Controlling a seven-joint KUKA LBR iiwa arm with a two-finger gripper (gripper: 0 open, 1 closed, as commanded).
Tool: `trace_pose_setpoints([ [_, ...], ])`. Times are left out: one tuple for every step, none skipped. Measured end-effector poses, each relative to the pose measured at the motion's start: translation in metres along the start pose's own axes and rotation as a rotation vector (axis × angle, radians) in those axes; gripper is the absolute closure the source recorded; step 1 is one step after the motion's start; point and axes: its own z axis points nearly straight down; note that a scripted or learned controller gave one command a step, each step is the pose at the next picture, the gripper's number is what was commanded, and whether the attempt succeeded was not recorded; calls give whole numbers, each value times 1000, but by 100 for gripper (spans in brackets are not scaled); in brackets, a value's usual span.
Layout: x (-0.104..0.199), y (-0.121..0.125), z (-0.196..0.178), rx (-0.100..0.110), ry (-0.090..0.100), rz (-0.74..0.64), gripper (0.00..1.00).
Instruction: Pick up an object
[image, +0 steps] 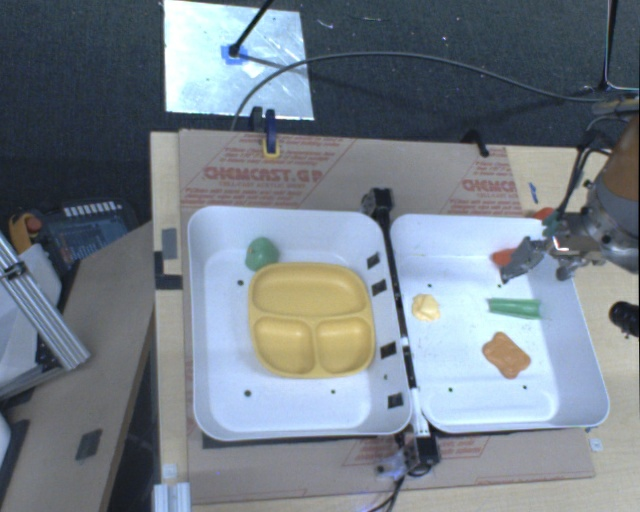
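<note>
My gripper (546, 264) hangs over the far right part of the right bin (575, 400), open, with its fingers spread and nothing between them. A small red object (503, 258) lies just left of the left fingertip. Below it in the same bin lie a green stick (514, 308), an orange lump (506, 354) and a pale yellow piece (426, 307) near the bin's left wall. The left bin (215, 400) holds a yellow divided plate (308, 318) and a green round object (262, 252) at the plate's far left corner.
A black divider with clips (392, 310) runs between the two bins. The bins rest on a cardboard sheet (330, 165). Cables cross the dark floor behind, and a metal plate (238, 60) lies at the back left.
</note>
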Motion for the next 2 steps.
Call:
trace_pose_setpoints([
  [0,2,-7,-12,-2,-3,0],
  [-8,4,40,-9,-2,0,0],
])
